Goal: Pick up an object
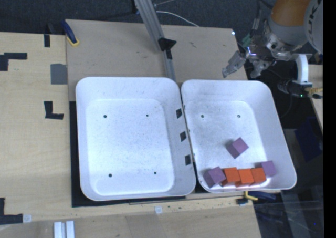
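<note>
I can't tell my gripper's (pixel 234 68) finger state; the lone purple cube (pixel 237 147) well below them looks light, rigid, best pinched across flat sides.

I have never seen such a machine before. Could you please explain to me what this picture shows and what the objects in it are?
This is one photo from a camera fixed above a workbench, looking down at a slant. The grey and orange machine at the upper right is a robot arm; its gripper hangs beyond the far edge of the right bin. Two shallow white bins sit side by side. The left bin is beside it. The right bin contains small blocks: one purple block alone, and a row of purple and orange blocks along its near wall.
</note>
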Robot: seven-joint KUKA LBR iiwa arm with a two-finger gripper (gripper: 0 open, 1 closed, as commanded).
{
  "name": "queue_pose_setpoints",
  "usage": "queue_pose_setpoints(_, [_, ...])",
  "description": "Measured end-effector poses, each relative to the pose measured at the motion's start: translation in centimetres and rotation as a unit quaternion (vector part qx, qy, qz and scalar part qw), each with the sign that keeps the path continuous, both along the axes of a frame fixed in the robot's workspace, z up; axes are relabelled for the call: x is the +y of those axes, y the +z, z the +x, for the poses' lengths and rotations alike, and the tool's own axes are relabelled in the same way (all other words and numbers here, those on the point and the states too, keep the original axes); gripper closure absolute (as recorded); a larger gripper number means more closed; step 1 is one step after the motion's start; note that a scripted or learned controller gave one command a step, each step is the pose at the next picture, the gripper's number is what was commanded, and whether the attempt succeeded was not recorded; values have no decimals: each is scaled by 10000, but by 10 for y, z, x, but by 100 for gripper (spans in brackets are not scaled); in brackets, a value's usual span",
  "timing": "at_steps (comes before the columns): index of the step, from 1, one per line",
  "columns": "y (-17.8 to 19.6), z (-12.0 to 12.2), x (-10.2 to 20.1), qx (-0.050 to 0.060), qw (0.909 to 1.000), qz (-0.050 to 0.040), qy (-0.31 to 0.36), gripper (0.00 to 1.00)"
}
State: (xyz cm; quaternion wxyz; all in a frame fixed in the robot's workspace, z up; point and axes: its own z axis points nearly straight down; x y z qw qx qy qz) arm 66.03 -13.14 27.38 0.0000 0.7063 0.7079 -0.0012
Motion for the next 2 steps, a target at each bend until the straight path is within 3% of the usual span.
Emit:
queue_pose_setpoints(1, [-126,-47,-51,45,10000,8,-24,0])
queue_pose_setpoints(2, [-177,-138,-71,33,10000,14,-29,0])
